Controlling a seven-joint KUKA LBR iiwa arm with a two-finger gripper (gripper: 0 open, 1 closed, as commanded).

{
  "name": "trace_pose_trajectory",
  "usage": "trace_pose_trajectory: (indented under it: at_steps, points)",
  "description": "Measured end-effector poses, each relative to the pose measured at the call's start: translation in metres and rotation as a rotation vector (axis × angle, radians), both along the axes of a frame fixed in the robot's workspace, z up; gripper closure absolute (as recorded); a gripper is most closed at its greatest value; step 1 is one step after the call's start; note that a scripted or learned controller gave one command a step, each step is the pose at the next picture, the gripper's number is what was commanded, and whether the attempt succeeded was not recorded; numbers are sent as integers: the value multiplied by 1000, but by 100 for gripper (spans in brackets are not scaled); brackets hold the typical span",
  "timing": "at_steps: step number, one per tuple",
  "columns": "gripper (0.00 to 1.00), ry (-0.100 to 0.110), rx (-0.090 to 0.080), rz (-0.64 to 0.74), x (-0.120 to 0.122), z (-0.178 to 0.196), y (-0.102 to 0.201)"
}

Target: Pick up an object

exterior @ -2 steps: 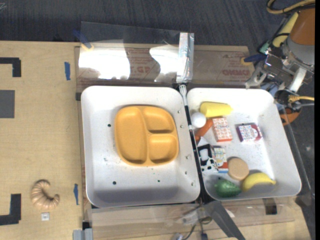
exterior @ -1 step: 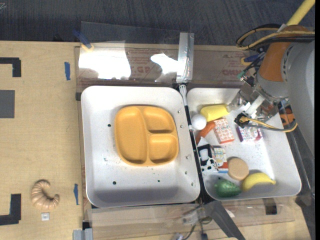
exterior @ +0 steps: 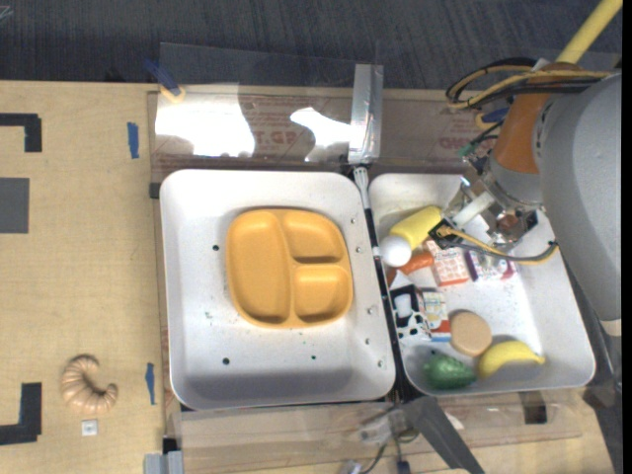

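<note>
I see the gripper [exterior: 472,212] low over the right bin's [exterior: 573,294] far edge, beside a smooth yellow bottle [exterior: 415,227] with a white cap; I cannot tell its opening. The near edge is crowded: tan disc [exterior: 471,333], banana [exterior: 510,356], green lump [exterior: 446,370]. The left bin [exterior: 188,265] carries a glossy orange divided tray [exterior: 289,266].

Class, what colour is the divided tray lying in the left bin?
Yellow-orange: the divided tray shows plainly in the camera view, inside the left bin.
</note>
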State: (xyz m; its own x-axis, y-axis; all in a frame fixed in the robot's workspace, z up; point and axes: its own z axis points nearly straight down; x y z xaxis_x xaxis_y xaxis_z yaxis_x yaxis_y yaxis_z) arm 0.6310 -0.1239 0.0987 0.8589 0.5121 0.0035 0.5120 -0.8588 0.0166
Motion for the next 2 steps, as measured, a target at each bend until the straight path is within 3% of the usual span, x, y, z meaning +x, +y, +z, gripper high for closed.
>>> trace_pose_trajectory:
  at_steps: [1,2]
  points:
    - [0,-14,4,-80,-23,0,26]
    - [0,-15,9,-44,-61,-2,26]
